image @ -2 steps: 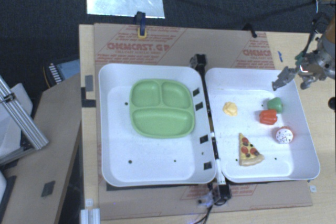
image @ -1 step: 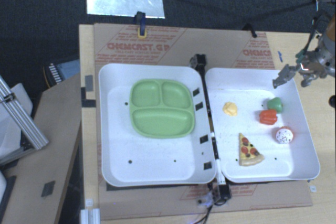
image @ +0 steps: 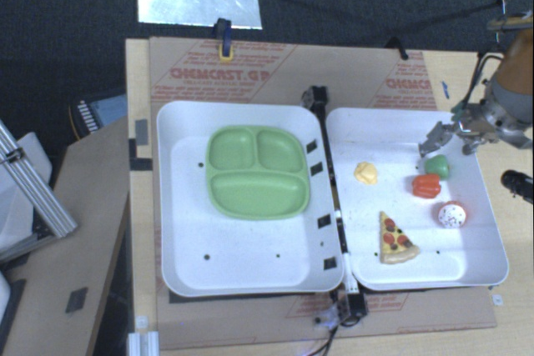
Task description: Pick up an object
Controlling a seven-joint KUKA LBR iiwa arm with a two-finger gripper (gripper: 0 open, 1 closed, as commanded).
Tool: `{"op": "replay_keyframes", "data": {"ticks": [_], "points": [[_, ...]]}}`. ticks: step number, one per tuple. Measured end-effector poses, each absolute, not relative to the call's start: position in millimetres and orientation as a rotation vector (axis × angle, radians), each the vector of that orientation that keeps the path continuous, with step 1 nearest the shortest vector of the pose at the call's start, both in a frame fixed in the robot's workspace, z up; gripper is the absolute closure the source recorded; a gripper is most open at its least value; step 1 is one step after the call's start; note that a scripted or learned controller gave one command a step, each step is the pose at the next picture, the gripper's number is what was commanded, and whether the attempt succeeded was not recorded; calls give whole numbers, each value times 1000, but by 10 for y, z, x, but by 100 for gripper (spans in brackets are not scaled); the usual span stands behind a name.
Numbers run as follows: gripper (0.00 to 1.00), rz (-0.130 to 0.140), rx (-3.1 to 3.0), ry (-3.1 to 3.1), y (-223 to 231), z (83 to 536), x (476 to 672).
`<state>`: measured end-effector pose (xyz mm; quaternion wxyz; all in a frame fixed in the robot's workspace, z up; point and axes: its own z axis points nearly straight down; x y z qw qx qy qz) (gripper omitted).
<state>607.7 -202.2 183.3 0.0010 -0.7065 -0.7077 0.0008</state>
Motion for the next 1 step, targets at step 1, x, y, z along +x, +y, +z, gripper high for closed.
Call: {"op": "replay_keyframes", "data": {"ticks": [1], "points": [[0,1,-2216,-2226,-1987,1405,6118]]}}
